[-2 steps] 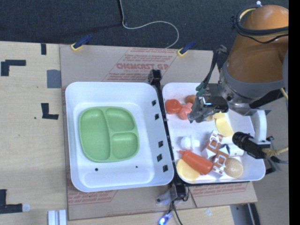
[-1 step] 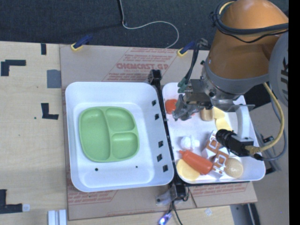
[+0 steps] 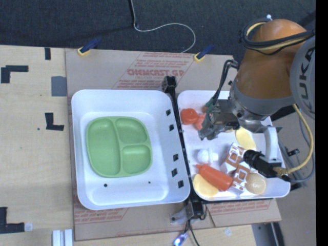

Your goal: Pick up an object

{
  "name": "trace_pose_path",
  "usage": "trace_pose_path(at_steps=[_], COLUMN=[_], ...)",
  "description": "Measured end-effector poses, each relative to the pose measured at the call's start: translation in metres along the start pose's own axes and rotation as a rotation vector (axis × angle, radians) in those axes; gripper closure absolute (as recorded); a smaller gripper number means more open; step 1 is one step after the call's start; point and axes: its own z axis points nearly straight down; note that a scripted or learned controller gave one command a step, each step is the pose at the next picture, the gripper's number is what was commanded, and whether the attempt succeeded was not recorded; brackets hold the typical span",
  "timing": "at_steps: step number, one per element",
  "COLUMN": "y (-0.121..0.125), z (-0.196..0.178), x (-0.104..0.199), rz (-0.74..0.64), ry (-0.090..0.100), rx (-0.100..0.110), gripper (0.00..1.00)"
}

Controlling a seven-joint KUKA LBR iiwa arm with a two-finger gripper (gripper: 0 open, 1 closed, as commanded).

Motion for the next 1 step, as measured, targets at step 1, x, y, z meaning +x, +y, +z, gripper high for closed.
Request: trace_pose_path(at_steps=[1], y=[-0.0032], z=[0.0342], x=[0.0600], rz=[-0.010], ry=[0.003], rx=[-0.001], gripper=[1.00])
